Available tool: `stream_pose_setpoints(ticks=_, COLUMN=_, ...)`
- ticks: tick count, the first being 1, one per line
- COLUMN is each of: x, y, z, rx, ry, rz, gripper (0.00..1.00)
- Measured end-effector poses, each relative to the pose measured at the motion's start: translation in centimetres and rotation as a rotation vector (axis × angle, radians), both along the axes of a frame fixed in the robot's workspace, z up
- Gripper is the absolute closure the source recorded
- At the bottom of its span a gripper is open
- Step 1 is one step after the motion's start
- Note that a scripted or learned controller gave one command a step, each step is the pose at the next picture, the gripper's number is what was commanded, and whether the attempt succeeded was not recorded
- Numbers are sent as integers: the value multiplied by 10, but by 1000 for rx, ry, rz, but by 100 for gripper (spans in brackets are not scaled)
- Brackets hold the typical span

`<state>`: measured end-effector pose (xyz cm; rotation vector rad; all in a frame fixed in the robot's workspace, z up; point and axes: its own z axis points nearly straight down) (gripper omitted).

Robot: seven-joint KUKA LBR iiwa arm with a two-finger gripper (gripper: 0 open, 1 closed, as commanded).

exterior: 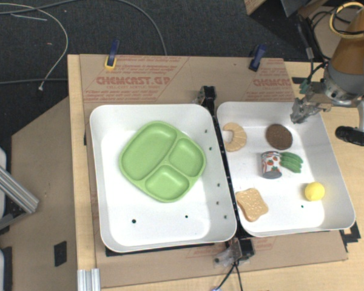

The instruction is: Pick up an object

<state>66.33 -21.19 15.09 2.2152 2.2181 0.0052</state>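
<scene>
Our tool (303, 109) hangs over the far right corner of the right bin (333, 180); we cannot tell its state from here. Nearest it lies the brown cookie (279, 136), with the bagel piece (234, 137) further left. Nearer us sit the small can (271, 164) touching the green pepper (291, 160), then the lemon (314, 191) and toast (252, 204). We judge the cookie the easiest target: we should centre above it, clear of the bin wall, then drop straight down.
</scene>
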Motion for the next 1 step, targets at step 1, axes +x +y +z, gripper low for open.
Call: stream_pose_setpoints(ticks=1, x=0, y=9, z=60, rx=0, ry=-2, rz=1, gripper=100)
